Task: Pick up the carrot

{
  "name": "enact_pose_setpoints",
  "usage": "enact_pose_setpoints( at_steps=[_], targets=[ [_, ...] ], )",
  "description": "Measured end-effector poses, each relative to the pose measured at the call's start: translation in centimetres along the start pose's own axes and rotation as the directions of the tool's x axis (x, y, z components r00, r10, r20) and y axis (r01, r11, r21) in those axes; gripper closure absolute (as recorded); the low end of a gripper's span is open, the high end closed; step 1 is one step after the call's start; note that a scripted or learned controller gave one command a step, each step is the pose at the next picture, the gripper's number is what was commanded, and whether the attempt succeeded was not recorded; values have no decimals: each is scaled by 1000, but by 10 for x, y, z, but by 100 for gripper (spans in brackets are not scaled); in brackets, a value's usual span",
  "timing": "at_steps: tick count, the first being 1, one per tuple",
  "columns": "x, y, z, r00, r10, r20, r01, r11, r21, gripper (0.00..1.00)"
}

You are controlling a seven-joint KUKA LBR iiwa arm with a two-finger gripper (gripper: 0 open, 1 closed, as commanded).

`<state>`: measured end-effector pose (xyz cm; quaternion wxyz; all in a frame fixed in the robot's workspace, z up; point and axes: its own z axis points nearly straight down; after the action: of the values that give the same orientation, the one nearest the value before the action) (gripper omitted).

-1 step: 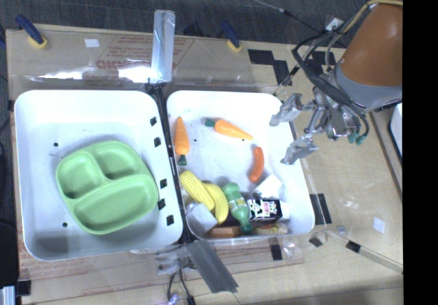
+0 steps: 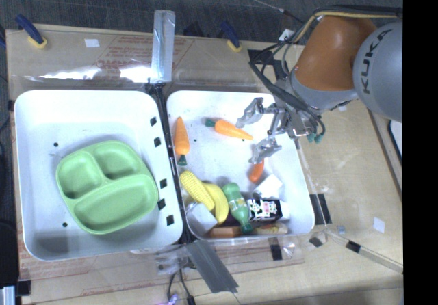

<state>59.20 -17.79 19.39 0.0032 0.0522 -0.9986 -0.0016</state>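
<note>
1. The gripper (image 2: 263,131) is seen over the right bin (image 2: 205,104), near its far right corner. Its two metal fingers (image 2: 250,113) are spread apart, and nothing is held between them.
2. A carrot (image 2: 231,129) lies flat just left of the gripper, between the finger tips and the bin's middle (its green top is pointed left). It is not gripped.
3. A second carrot (image 2: 181,136) lies by the bin's left wall, and a third, smaller one (image 2: 256,171) is partly covered by the lower finger.
4. At the near end of the same bin a corn cob (image 2: 194,187), a banana (image 2: 218,200), a green bottle (image 2: 238,206) and a small black-and-white carton (image 2: 264,209) are crowded together.
5. A green divided plate (image 2: 106,186) is set in the left bin (image 2: 34,119).
6. The grey arm (image 2: 380,71), with its orange band (image 2: 328,54), is reached in from the right.
</note>
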Motion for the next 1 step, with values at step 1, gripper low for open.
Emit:
enact_pose_setpoints(
  at_steps=[1],
  targets=[
    [-39, 21, 104, 998, 60, 4, -60, 998, 1, 0]
  ],
)
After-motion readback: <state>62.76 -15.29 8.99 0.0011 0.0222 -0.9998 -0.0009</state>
